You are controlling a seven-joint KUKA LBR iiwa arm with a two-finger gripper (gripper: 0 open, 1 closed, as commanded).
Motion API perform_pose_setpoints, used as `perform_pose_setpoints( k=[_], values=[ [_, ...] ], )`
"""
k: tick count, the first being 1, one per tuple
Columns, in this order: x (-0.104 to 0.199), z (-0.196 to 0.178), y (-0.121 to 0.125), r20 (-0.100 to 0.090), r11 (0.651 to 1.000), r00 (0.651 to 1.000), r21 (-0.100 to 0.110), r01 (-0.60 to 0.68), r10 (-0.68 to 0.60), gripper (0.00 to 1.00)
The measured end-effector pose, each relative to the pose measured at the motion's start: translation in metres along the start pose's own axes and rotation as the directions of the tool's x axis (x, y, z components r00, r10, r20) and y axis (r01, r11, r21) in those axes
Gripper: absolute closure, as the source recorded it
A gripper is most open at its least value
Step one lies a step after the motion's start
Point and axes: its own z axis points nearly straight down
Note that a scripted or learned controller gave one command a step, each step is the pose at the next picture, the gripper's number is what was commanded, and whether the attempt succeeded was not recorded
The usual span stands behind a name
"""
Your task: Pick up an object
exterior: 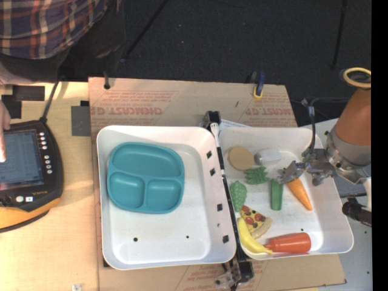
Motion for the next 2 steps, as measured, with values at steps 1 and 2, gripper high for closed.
perform_pose_setpoints(
  k=[1,2],
  values=[
    [0.007,0.105,0.016,0.002,1.000,1.000,0.000,0.004,-0.004,0.00],
    [0.005,0.092,0.016,0.000,1.000,1.000,0.001,-0.001,0.001,1.00]
  ],
)
